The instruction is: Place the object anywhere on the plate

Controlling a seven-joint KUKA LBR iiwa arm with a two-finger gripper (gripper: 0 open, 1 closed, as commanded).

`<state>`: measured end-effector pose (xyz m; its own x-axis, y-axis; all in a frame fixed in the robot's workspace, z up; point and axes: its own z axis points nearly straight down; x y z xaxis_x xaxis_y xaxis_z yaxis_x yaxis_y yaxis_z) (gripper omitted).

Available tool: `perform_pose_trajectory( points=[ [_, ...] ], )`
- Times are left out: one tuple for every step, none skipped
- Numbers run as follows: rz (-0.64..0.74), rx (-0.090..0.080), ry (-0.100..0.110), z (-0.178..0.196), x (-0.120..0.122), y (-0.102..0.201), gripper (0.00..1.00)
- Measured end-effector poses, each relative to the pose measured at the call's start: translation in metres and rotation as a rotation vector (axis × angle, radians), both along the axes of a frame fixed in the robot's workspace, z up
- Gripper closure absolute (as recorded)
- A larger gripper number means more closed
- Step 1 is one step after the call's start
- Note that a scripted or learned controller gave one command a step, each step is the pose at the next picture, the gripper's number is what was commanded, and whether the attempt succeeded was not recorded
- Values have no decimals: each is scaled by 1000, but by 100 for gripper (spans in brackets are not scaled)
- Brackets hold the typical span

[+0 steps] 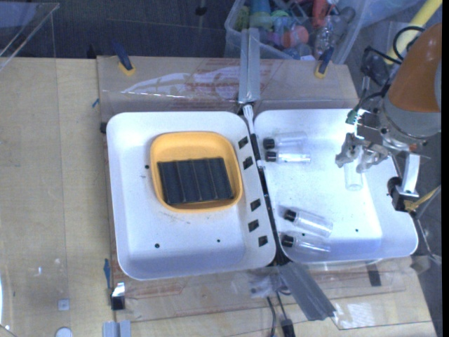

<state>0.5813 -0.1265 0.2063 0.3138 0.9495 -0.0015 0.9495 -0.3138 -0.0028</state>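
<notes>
From above, two shallow white bins sit side by side on a wooden bench. The left bin (133,237) holds a yellow plate (195,168) with rounded corners, lying flat toward the bin's upper middle. A dark ridged tray (195,181) rests on the plate and covers most of its floor.

The right bin (365,237) holds several small clear vials with black caps. Two of them lie near its upper left corner, one vial (284,142) just above another vial (286,158), both on their sides with caps pointing toward the divider between the bins. Two more lie near the lower left corner: a tilted vial (306,220) and, just below it, a fourth vial (303,243) close to the bin's front edge.

The arm (417,76) enters from the right, its orange band visible above the wrist. The gripper (354,161) hangs over the upper right part of the right bin, well apart from the plate. A clear vial (353,176) stands upright between its fingers, its lower end hanging below the fingertips and above the bin floor, so the fingers appear closed around it.

Behind the bins, a clear box of colourful toys (298,12) sits at the back of the bench.
</notes>
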Motion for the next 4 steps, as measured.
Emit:
perform_pose_trajectory(
  points=[
    [0, 0, 0, 0, 0, 0, 0],
    [170, -2, -5, 34, 39, -54, 0],
    [335, -2, -5, 135, 86, -90, 0],
    [613, -4, -8, 204, 86, -95, 0]
  ],
)
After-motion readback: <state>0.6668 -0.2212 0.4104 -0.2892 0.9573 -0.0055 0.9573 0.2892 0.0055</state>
